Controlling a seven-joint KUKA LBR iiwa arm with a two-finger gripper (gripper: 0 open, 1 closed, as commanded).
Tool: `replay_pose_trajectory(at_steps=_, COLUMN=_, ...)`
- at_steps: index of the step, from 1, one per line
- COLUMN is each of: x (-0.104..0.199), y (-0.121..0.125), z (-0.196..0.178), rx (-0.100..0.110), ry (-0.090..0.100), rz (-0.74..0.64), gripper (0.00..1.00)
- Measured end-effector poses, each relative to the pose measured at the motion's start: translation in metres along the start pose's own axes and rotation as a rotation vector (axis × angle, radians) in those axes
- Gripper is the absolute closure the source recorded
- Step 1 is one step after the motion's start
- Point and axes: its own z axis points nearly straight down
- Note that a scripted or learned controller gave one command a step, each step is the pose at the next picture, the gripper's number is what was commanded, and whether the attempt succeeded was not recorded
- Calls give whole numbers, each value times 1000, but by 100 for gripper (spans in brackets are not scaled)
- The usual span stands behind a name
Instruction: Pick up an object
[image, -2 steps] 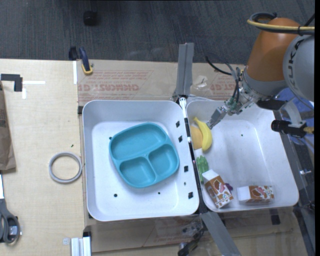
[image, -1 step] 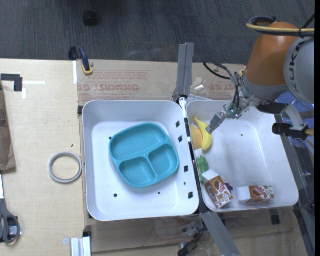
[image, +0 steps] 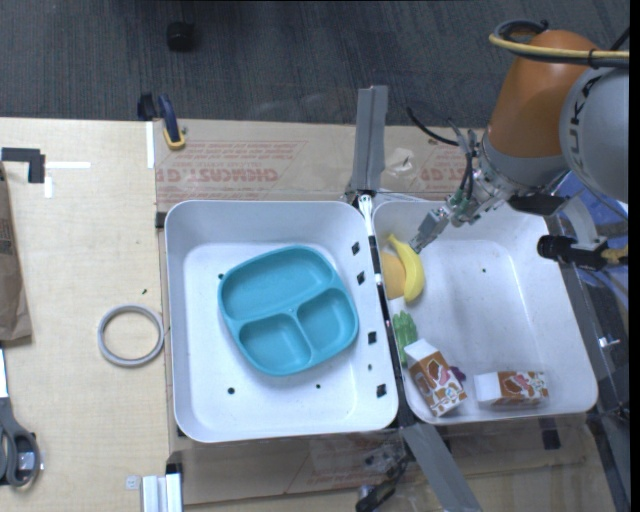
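Two white bins sit before you: the left bin holds a blue divided plate at frame centre. In the right bin, the gripper hangs just above a banana by the bin's left wall; you cannot tell how it stands. Two small cartons lie lower right.
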Motion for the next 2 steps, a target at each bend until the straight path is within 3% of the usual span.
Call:
replay_pose_trajectory(at_steps=1, x=7, y=7, z=0, rx=0, ry=-1, rz=-91, gripper=0)
replay_pose_trajectory(at_steps=2, x=-32, y=2, z=99, rx=0, ry=-1, rz=-107, gripper=0)
